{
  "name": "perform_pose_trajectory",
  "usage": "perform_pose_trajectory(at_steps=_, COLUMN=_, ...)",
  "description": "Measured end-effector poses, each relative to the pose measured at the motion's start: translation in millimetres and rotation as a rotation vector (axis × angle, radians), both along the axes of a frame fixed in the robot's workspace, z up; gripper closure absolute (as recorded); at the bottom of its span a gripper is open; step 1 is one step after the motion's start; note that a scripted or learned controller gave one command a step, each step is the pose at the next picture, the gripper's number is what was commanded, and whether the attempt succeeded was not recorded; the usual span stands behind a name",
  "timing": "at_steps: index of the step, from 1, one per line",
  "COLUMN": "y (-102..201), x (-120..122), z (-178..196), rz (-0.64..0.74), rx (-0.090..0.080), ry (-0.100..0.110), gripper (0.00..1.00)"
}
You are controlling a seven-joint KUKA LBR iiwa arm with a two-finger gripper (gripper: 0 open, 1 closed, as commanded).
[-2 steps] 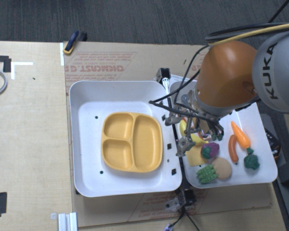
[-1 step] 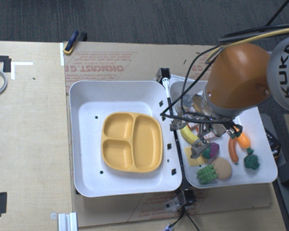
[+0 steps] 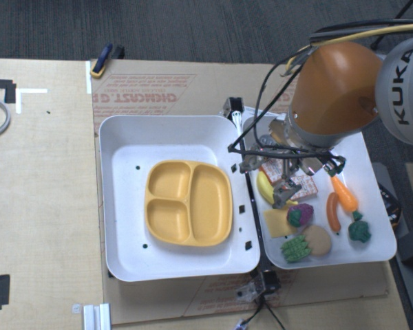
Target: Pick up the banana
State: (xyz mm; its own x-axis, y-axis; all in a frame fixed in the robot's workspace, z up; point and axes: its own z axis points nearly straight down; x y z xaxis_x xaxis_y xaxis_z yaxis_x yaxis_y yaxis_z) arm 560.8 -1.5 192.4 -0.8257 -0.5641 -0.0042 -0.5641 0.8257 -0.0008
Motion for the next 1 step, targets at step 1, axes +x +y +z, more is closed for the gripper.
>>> perform_pose_trajectory(at_steps=1, y=-8.6, x=-45.2, z=0.2, rz=0.129, rx=-0.001, ry=0.002, gripper=0.0)
